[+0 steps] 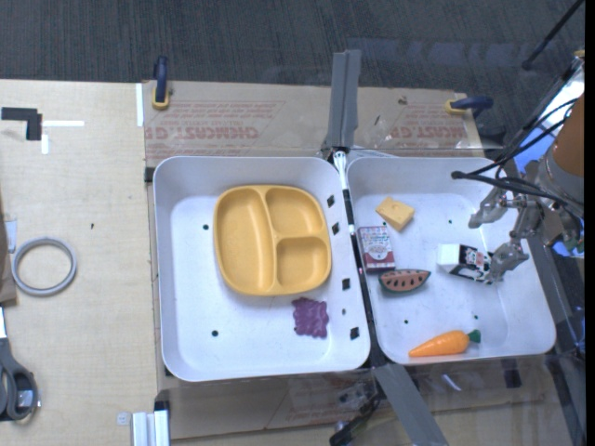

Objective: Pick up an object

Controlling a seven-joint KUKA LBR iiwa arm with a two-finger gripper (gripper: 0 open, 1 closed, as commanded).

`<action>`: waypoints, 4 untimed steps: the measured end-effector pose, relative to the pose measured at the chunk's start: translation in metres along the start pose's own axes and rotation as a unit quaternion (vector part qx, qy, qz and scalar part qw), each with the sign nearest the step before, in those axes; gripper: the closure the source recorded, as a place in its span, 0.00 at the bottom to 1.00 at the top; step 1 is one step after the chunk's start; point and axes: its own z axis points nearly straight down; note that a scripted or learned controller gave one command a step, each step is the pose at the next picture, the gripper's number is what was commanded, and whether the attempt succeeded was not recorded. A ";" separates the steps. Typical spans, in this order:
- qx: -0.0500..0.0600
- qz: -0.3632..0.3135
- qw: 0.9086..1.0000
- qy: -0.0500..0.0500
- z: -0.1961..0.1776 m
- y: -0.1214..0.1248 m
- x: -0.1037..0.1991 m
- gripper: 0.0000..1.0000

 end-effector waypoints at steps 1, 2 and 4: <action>0.000 0.139 0.990 0.000 0.100 0.066 -0.014 0.00; 0.001 0.307 0.952 -0.001 0.072 0.052 -0.054 0.00; 0.001 0.417 0.909 0.000 0.100 0.083 -0.062 0.00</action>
